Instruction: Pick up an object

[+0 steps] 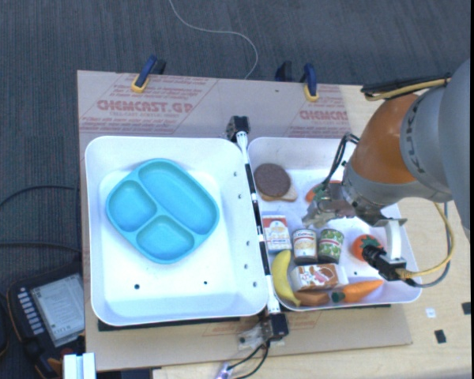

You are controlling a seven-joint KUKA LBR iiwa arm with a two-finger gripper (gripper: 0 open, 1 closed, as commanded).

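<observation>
The hand [325, 204] is seen from above in the right bin [300, 150], and its fingertips are lost against the clutter under it, so their spacing cannot be judged. Part of the right bin's floor and far wall is covered by the arm [403, 152], which is itself cut off at the right. The labels on the two small jars [317, 243] and on the carton [276, 234] are too small to be read. A dark device [46, 310] at the lower left is partly cropped by the bottom edge. The desk [426, 322] is cut off at the right.
</observation>
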